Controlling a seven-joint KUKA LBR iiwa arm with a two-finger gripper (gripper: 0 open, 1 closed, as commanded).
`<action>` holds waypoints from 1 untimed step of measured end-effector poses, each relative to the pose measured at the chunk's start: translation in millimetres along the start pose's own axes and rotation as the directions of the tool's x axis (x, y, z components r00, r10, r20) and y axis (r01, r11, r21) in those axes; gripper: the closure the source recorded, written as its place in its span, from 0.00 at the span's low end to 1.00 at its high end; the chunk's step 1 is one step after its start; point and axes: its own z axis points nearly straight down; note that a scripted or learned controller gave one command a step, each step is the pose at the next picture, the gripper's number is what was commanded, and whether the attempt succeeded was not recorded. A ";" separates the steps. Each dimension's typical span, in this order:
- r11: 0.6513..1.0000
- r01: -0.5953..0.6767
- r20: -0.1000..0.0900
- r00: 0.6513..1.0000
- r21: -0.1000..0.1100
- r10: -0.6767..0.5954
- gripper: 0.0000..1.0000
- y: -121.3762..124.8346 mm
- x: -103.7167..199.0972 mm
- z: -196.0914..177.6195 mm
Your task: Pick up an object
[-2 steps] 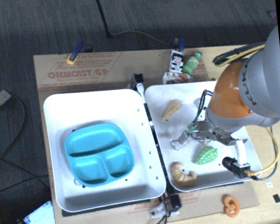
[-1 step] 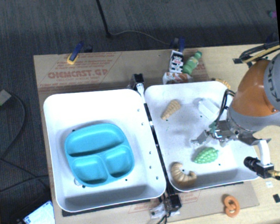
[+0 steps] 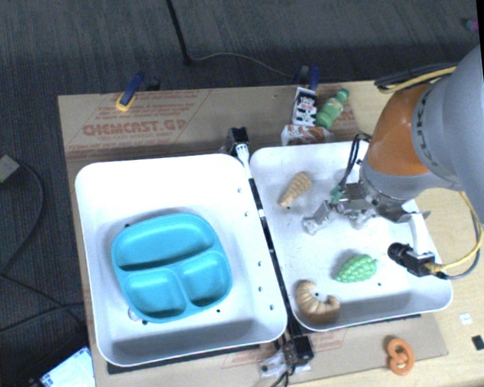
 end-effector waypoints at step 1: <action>1.000 -0.002 0.005 1.000 -0.006 0.002 0.00 -17.2 21.1 -0.5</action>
